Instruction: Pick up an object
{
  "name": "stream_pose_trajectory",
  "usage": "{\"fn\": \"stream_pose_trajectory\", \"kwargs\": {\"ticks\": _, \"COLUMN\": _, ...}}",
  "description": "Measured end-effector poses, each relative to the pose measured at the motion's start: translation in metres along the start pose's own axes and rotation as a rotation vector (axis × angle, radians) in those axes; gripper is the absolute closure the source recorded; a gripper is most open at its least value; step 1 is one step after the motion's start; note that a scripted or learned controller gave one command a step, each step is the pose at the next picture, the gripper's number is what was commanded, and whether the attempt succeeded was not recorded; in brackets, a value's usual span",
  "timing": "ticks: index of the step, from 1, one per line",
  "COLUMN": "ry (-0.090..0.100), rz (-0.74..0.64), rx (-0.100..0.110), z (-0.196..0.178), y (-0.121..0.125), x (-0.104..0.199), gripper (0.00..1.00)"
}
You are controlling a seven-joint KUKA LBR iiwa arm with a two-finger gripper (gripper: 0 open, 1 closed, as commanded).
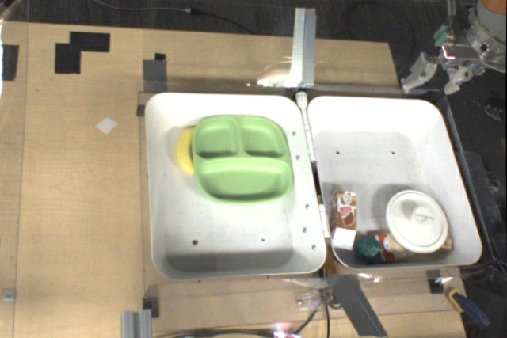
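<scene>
Nothing picked yet, task basically at the start. The gripper (444, 75) sits at the upper right, off past the far right corner of the right bin (380, 131), up above bench level, well apart from every object; the arm's orange band shows at the frame edge above it. Jaws look spread open with nothing between them, though it's small and a bit cluttered there so how wide is hard to judge. Left to do: travel over a bin, descend, close on something, lift. Candidates are all untouched. Left bin (170, 210) holds a green divided plate (240, 157), three compartments, lying flat near the bin's far middle, with a yellow object (184, 152) tucked partly under its left edge, probably a banana-like toy but mostly hidden. Right bin has its stuff bunched in the near corner: a white round bowl or lid (417, 220) with a small knob or boss in the middle, lying flat near the right wall; a small red-and-white packet (345, 211) just left of it; a dark green and red item (372, 248) at the near wall, touching or almost touching the white piece, shape unclear. The packet and the green item look the most graspable; the plate looks wide and flat for two fingers, my guess only.
</scene>
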State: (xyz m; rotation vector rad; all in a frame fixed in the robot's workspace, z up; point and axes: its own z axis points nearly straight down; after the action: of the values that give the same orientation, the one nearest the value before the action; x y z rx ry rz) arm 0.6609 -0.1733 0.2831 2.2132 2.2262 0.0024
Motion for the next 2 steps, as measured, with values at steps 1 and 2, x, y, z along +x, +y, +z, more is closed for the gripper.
{"fn": "stream_pose_trajectory", "kwargs": {"ticks": 1, "ry": 0.001, "rz": -0.003, "rx": 0.004, "z": 0.119, "y": -0.063, "x": 0.006, "gripper": 0.0}}
{"fn": "stream_pose_trajectory", "kwargs": {"ticks": 2, "ry": -0.001, "rz": -0.434, "rx": -0.003, "z": 0.073, "y": -0.07, "x": -0.032, "gripper": 0.0}}
